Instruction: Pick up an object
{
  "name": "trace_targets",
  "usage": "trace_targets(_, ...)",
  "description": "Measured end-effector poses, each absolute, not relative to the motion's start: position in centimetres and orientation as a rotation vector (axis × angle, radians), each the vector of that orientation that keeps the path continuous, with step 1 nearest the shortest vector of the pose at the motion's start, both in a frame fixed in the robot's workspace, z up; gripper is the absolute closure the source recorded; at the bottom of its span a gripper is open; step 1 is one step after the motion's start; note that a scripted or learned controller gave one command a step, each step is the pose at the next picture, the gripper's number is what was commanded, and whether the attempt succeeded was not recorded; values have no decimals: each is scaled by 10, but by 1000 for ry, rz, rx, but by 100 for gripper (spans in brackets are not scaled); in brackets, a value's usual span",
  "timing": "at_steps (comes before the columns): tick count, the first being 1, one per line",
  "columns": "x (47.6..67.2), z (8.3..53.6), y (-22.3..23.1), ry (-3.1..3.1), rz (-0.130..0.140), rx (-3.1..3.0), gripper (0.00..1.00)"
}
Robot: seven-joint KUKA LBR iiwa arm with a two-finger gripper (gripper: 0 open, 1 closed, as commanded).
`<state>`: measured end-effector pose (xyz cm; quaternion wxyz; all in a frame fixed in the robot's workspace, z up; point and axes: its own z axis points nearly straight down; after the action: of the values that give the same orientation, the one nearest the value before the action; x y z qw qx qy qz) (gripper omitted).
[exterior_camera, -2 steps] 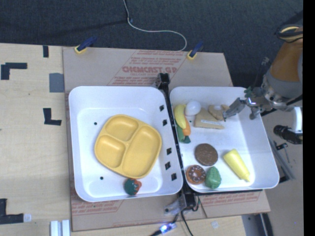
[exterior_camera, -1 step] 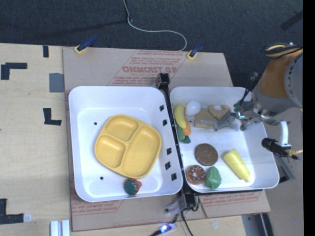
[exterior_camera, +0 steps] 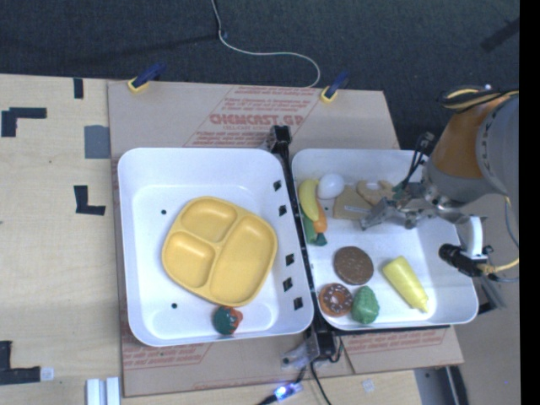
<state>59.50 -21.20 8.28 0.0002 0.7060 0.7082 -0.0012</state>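
My gripper (exterior_camera: 377,215) reaches in from the right and sits low in the right bin (exterior_camera: 447,310), at its upper middle. It lies against the lower edge of a tan flat piece (exterior_camera: 361,197). Just left of that piece are a white ball (exterior_camera: 330,185), a yellow banana (exterior_camera: 309,199) and a small orange and green carrot (exterior_camera: 318,229). Below the gripper lie a brown round cookie (exterior_camera: 353,265), a donut (exterior_camera: 335,299), a green lump (exterior_camera: 365,305) and a yellow corn-like piece (exterior_camera: 405,282). Nothing shows as lifted off the bin floor.
The left bin (exterior_camera: 139,226) holds a yellow divided plate (exterior_camera: 219,251) and a small green and red object (exterior_camera: 226,320) near its front wall. A black divider with clips (exterior_camera: 289,226) runs between the bins. A cable (exterior_camera: 261,53) lies behind them.
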Motion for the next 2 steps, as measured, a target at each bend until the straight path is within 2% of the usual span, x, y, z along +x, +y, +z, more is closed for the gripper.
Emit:
trace_targets(1,596,96,-212,2223,-1,2215,100)
trace_targets(2,592,143,-204,2222,3,2218,100)
